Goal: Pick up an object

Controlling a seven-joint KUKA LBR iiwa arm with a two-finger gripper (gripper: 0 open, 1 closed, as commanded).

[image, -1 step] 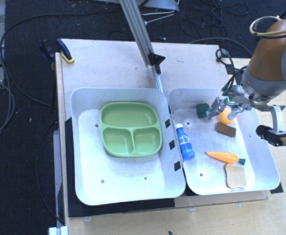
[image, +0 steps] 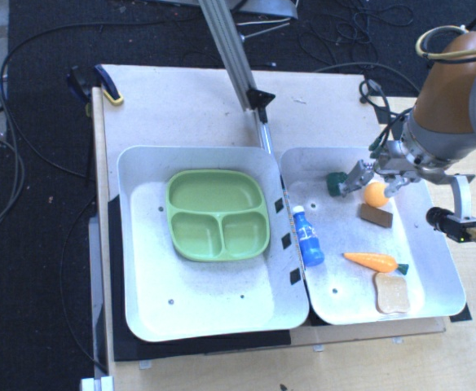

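The orange ball (image: 374, 194) sits toward the back of the right bin (image: 442, 296), touching a brown block (image: 376, 216) on its near side. The gripper (image: 376, 179) hangs right over it, fingers spread apart either side, nothing between them. To me this looks like the approach: next it needs to drop lower and close. A dark green piece (image: 336, 184) lies just beside the left finger and could get nudged. Nearer the front lie a carrot (image: 372, 261), a bread slice (image: 392, 292) and a blue bottle (image: 307, 236). The left bin (image: 140, 316) holds a green divided plate (image: 218, 215).
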